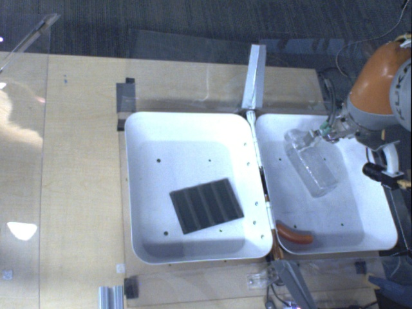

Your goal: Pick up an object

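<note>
Camera view: grey arm reaches in from 3 o'clock over right bin (376,234).
Gripper (328,132): whether spread or pressed together cannot be told.
Clear plastic cup (313,163): lies tipped at bin centre, rim toward 11 o'clock.
Handling: likely light, slippery, crushable; pinch rim wall.

Left shallow white bin (138,172) open along its back half, flat black ribbed rectangular panel (206,205) lying toward its front, right white bin (380,234) crowded by grey arm (380,102) and clear plastic cup (312,161) at back, red-orange sausage-shaped piece (295,234) in front-left corner, bare floor between
</note>
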